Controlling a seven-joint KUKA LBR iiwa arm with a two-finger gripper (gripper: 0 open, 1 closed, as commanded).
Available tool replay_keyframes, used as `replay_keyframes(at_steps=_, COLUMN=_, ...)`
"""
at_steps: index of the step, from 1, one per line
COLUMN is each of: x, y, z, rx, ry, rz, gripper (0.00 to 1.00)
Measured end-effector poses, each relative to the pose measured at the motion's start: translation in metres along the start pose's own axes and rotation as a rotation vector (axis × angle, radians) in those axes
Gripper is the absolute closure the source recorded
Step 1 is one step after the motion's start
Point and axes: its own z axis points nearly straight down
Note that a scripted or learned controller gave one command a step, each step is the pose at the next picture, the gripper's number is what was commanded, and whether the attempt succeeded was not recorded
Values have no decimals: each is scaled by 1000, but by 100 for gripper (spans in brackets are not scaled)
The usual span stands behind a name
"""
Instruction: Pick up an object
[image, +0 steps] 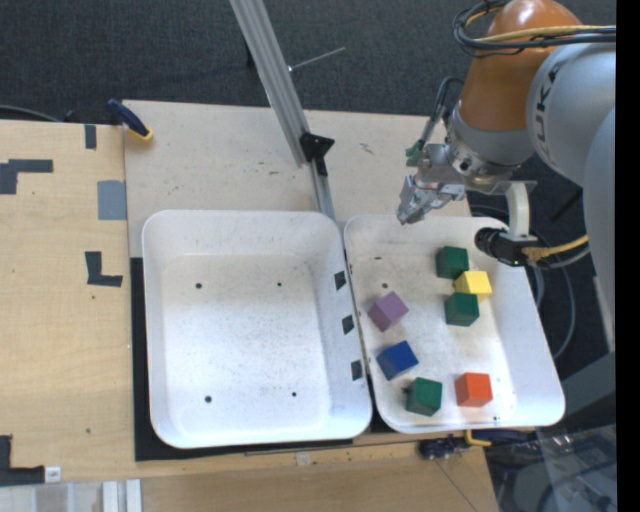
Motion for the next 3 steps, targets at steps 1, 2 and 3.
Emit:
replay_keyframes(at_steps=1, x=44, y=-22, z=-2, rx=-1, ry=0, rz=1, gripper=100)
replay_keyframes(at_steps=2, x=87, y=-43, z=17, rx=2, ry=0, rz=-1, gripper=100)
replay_keyframes(at_steps=3, x=131, y=-71, z=33, rx=3, ry=0, rz=-2, gripper=100)
